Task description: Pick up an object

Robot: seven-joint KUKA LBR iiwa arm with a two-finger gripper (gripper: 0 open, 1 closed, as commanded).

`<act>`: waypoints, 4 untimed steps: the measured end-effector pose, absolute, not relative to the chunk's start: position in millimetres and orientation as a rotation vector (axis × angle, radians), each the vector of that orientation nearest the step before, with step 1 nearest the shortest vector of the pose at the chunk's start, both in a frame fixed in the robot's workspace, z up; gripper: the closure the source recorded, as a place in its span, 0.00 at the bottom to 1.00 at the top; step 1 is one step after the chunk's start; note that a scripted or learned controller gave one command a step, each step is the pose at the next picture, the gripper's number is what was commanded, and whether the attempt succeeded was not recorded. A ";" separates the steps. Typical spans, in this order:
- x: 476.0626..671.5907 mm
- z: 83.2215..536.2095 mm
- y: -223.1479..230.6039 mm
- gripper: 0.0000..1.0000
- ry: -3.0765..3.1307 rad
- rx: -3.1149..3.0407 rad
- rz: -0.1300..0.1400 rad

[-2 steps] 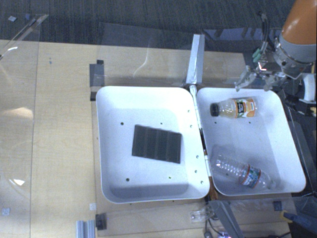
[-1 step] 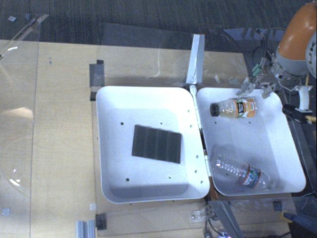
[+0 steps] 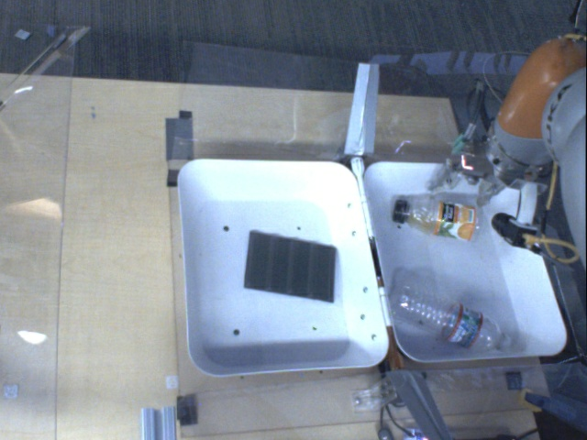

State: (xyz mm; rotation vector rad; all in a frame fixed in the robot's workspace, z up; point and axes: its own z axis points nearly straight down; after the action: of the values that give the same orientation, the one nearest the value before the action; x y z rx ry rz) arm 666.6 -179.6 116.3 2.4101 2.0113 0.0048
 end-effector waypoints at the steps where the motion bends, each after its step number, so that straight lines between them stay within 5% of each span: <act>1: 640.5 87.1 -190.2 0.00 2.279 2.156 0.006; 3: 530.9 95.1 -129.2 0.00 2.555 1.750 -0.009; 4: 540.4 90.0 -152.7 0.00 2.678 1.615 0.008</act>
State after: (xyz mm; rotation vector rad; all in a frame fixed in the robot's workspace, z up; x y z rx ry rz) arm 540.4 -152.7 90.0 1.6154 2.6775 0.0081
